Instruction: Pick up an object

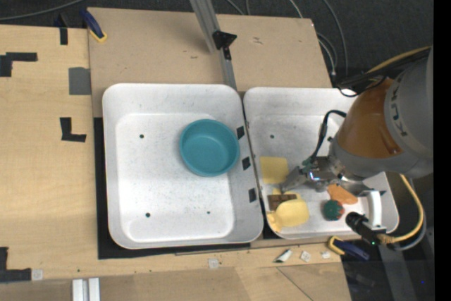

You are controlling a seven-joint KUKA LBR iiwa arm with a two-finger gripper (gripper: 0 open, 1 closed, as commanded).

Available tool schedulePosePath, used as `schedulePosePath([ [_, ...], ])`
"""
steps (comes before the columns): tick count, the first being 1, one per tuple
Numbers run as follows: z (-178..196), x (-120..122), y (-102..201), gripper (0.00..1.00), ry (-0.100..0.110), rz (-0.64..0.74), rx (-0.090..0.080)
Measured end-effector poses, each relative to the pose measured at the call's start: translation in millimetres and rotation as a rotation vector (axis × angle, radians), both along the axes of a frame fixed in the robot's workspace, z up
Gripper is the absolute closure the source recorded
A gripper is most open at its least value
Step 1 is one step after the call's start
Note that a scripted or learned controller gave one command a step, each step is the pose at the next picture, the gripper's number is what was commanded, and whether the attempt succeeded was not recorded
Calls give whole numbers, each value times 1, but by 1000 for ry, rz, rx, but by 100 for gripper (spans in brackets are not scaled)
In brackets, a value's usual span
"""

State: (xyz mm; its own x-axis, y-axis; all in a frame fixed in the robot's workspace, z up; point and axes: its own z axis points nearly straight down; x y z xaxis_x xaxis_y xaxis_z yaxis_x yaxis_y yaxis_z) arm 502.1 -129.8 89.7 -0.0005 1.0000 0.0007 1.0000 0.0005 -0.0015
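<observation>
While the gripper [292, 182] hangs low in the right bin [296, 109], finger state cannot be told — yellow sponge [273, 168] just above them, yellow cup [290, 213] just below.

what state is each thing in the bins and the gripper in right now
teal bowl: upright in the left bin
pale yellow block: flat in the right bin
yellow cup: on its side
green ball: resting loose
orange piece: lying beside the gripper
gripper: low over the right bin
</observation>
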Motion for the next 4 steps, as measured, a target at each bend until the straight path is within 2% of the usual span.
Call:
schedulePosePath([
  [1,10,0,0,100,1,1,1],
  [2,51,-2,0,100,-3,0,-1],
  [3,114,-3,-2,100,-6,1,-2],
  [4,120,-3,-2,100,-1,0,-1],
])
